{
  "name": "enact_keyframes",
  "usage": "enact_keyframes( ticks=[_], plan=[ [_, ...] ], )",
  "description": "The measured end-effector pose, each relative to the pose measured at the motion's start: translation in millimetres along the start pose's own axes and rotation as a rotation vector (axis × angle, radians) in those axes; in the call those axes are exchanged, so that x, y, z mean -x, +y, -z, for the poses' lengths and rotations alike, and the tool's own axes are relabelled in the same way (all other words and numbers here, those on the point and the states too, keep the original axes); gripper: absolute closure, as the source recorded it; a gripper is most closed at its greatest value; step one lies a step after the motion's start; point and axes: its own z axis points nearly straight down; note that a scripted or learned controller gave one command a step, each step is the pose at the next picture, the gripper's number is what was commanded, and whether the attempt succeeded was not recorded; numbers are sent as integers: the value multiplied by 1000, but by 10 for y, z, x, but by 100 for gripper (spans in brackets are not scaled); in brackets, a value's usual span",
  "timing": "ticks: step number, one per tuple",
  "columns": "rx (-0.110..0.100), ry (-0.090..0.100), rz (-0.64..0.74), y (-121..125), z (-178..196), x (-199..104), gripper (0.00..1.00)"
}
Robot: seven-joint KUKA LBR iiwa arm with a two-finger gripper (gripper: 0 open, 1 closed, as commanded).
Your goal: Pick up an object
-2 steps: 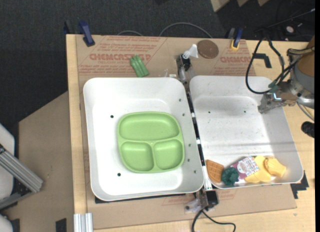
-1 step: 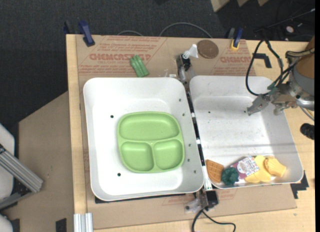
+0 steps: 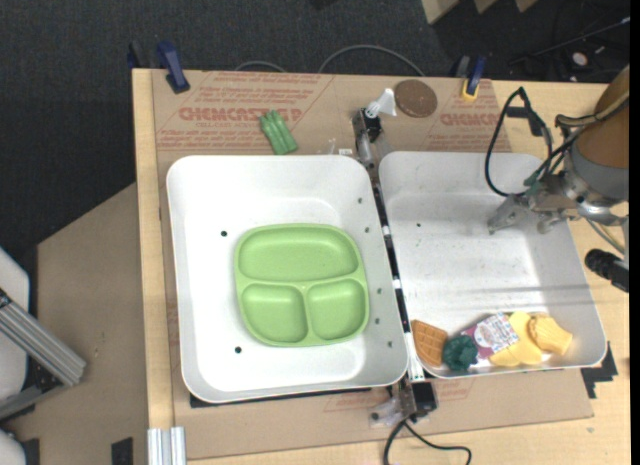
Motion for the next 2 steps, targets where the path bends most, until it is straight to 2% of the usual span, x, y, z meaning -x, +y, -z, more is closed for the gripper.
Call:
enact_keyframes(
  ticks=[1,2],
  plan=[
    [-3,4,1,-70,-144,-33,0],
    [16,-4,3,260,1124,2,0]
  ],
)
